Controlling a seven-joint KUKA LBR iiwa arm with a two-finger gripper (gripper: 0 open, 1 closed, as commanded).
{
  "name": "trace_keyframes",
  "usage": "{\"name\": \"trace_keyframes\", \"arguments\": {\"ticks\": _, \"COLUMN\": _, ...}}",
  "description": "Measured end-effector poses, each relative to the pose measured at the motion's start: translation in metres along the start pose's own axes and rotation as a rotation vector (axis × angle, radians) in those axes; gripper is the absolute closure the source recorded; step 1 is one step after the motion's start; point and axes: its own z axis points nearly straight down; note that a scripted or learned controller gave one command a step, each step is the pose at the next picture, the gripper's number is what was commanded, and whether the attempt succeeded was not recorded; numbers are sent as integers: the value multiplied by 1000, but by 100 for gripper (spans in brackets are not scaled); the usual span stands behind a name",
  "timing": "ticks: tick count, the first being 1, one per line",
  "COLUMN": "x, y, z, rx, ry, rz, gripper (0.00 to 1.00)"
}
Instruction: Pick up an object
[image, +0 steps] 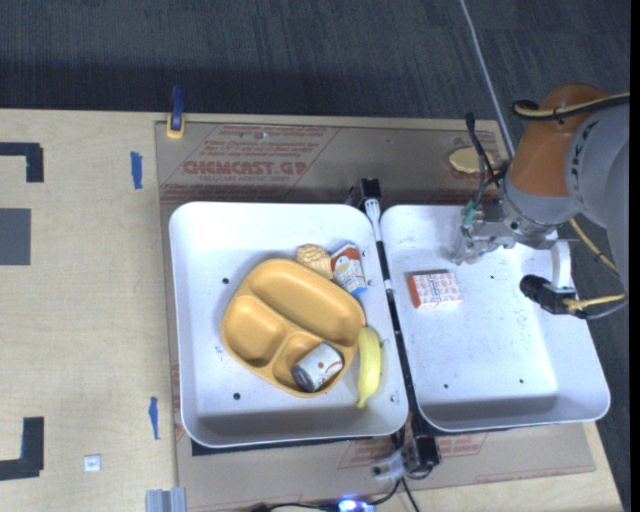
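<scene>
A: Where's the gripper (478, 243)?
B: Over the right bin's (500, 400) far part, nothing seen between its tips; open or shut, I can't tell.
A: Nearest target?
B: The box (434, 289), flat, just left and near of it, open floor around. The tray (290, 320), can (318, 367) and banana (369, 365) crowd the left bin (200, 300).

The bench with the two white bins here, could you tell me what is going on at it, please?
A grey KUKA arm reaches in from the right, its end effector over the upper part of the right bin, up and to the right of a small red and white box lying there. Nothing is visibly held. The left bin holds a yellow divided tray with a can in it, a banana beside it, and a few small packets above it.
</scene>
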Motion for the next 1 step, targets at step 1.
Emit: {"name": "trace_keyframes", "arguments": {"ticks": 1, "x": 49, "y": 7, "z": -28, "rx": 3, "ry": 2, "rz": 1, "gripper": 100}}
